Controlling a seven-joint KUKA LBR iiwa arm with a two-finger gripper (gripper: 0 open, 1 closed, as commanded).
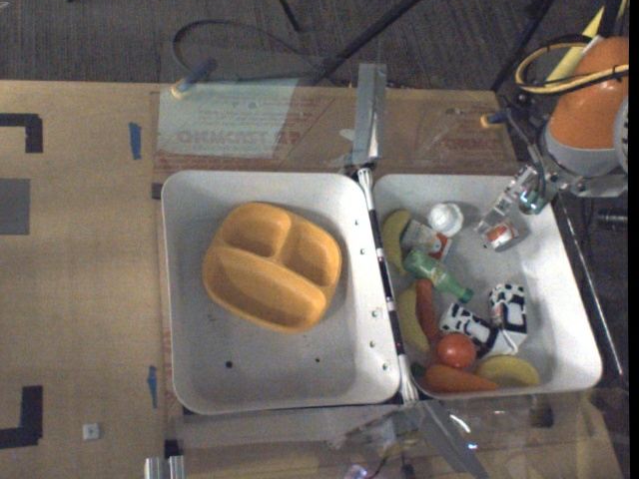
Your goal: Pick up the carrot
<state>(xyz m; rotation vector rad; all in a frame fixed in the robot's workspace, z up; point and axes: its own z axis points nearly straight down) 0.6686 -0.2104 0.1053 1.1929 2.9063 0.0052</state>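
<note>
The carrot (pixel 458 378), lower right, looks light, stiff, smooth; grip its middle. The hand (pixel 506 220) hangs narrow, holding nothing.

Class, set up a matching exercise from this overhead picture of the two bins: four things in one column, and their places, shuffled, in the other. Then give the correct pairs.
Things:
1. carrot
2. yellow divided plate
3. gripper
4. tomato

Places:
A. left bin
B. far right part of the right bin
C. near edge of the right bin
D. just behind the carrot

Pairs: 1-C, 2-A, 3-B, 4-D
</note>
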